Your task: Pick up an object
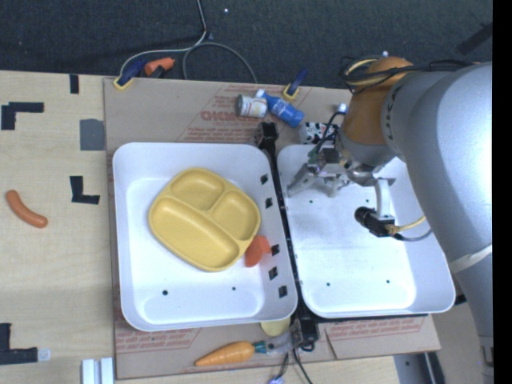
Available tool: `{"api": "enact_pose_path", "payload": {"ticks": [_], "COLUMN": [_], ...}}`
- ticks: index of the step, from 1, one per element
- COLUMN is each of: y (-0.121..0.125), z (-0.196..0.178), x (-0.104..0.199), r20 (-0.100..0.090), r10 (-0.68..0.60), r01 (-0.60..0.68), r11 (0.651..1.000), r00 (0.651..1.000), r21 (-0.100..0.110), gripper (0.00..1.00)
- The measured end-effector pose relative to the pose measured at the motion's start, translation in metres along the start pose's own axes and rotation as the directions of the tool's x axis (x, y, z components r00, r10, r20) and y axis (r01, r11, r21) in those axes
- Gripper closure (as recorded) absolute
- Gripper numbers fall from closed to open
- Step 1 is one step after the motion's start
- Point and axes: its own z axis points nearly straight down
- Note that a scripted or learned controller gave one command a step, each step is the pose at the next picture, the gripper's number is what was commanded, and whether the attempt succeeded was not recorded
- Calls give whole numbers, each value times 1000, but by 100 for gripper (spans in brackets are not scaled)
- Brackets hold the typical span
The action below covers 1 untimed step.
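The gripper (314,176) hangs low over the far left corner of the right bin (360,294), just beside the divider between the two bins; whether it is released or clenched cannot be told. The grey arm (448,150) with its orange band (368,118) reaches in from the right edge. In the left bin (132,246), a yellow divided plate (204,217) lies near the middle, and a small orange piece (257,251) touches the plate's edge toward the right wall. On the bench, an orange sausage (26,209) lies by the left edge and a toy carrot (226,354) by the near edge.
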Motion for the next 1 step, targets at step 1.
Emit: {"api": "enact_pose_path", "payload": {"ticks": [1], "y": [27], "z": [1], "x": [-8], "r20": [-3], "r10": [-2], "r01": [2], "r11": [1000], "r00": [1000], "r21": [2], "gripper": [0]}}
